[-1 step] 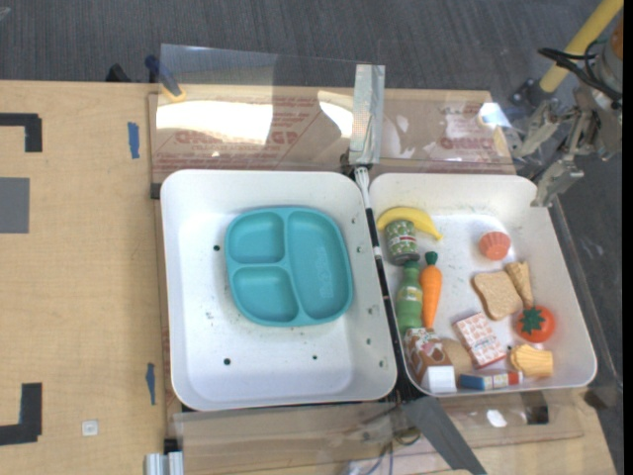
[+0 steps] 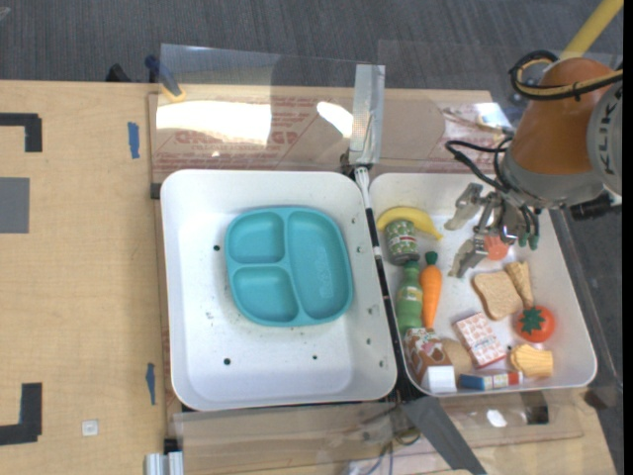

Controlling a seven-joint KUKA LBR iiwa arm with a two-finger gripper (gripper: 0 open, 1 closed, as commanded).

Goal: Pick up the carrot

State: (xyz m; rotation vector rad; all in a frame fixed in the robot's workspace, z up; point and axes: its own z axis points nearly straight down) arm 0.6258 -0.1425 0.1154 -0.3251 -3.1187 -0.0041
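Note:
The carrot [image 2: 431, 296] is orange with a green top and lies lengthwise in the right bin [image 2: 579, 339], close to its left wall. A green bottle [image 2: 409, 301] lies right beside it on the left. My gripper [image 2: 464, 236] hovers over the upper middle of the right bin, up and to the right of the carrot's green end and apart from it. Its fingers [image 2: 462, 210] are spread open with nothing between them.
Around the carrot lie a banana [image 2: 410, 218], a green can [image 2: 402, 238], a bread slice [image 2: 496, 294], a tomato [image 2: 534, 324], corn [image 2: 532, 362] and a small box [image 2: 480, 338]. The left bin [image 2: 188, 295] holds a teal divided plate [image 2: 291, 265].

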